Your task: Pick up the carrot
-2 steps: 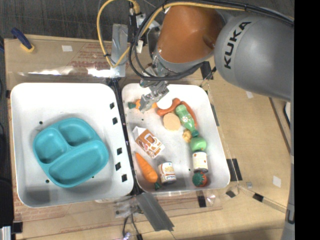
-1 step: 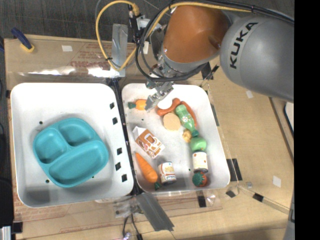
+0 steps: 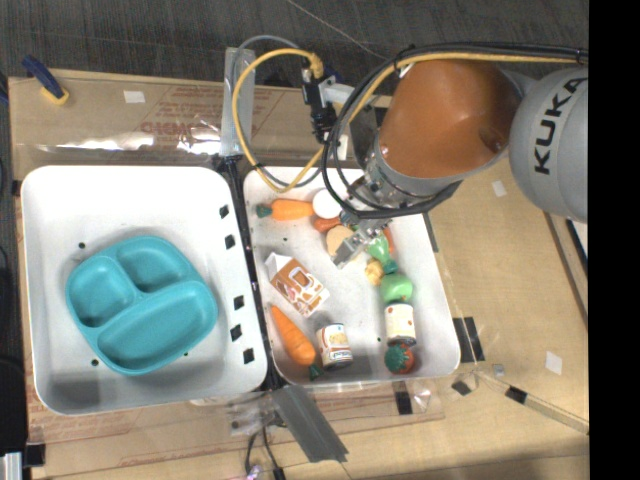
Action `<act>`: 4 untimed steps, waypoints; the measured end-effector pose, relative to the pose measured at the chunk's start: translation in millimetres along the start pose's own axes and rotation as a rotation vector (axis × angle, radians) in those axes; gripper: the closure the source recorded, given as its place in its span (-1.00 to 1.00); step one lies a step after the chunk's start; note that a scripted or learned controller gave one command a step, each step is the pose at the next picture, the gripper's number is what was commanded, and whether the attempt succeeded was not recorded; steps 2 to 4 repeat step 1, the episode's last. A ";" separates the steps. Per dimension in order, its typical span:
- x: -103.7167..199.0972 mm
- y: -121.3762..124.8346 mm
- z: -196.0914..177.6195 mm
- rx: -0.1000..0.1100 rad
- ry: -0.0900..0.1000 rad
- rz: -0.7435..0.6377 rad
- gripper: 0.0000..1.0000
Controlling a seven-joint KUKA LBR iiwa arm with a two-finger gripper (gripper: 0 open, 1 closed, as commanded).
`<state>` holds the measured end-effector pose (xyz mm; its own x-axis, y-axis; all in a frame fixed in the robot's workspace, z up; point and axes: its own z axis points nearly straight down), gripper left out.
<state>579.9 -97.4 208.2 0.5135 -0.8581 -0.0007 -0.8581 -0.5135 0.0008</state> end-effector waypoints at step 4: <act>-3.2 -2.8 -9.2 0.001 -0.003 -0.007 1.00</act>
